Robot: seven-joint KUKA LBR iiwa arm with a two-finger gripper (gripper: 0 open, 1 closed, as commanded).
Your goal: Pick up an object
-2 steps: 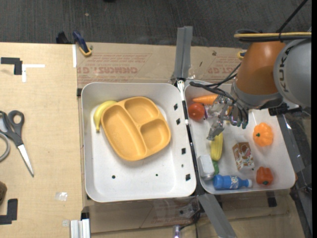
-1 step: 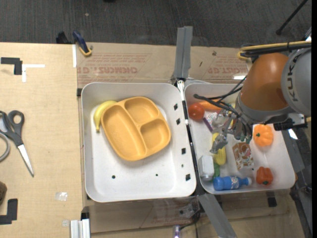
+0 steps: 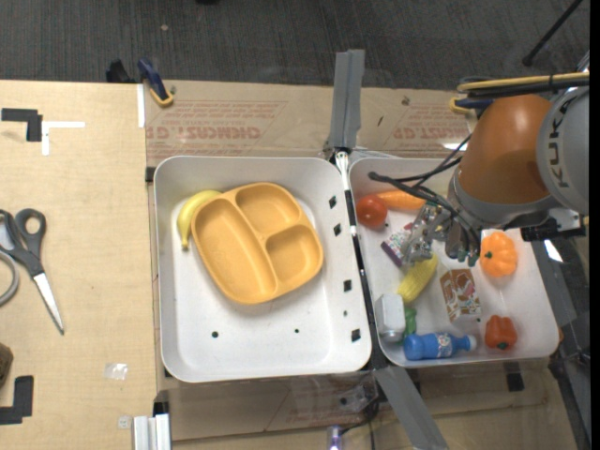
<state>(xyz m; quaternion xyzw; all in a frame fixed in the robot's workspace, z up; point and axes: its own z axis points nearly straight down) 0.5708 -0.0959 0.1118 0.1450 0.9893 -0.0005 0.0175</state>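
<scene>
Scissors [image 3: 33,256]: on the bench, far left of the left bin [image 3: 178,345], well apart from it.
Banana [image 3: 192,212]: in the left bin, tucked against the upper-left edge of the yellow tray.
Yellow tray [image 3: 255,242]: three compartments, lying in the left bin's upper half.
Tomato [image 3: 371,211]: red, upper-left corner of the right bin [image 3: 539,340], just right of the left bin's wall.
Carrot [image 3: 403,198]: orange, beside the tomato, on its right.
White bottle [image 3: 391,315]: right bin, lower left.
Corn [image 3: 418,277]: yellow, above the white bottle, just below my claw.
Blue bottle [image 3: 437,346]: lying along the right bin's near wall.
My claw [image 3: 441,237]: low over the right bin's middle; fingers open or closed, cannot tell.
Printed packet [image 3: 458,295]: flat, right of the corn.
Orange pepper [image 3: 498,254]: right of my claw.
Small red pepper [image 3: 500,331]: below the orange pepper, near the right bin's lower right.
</scene>
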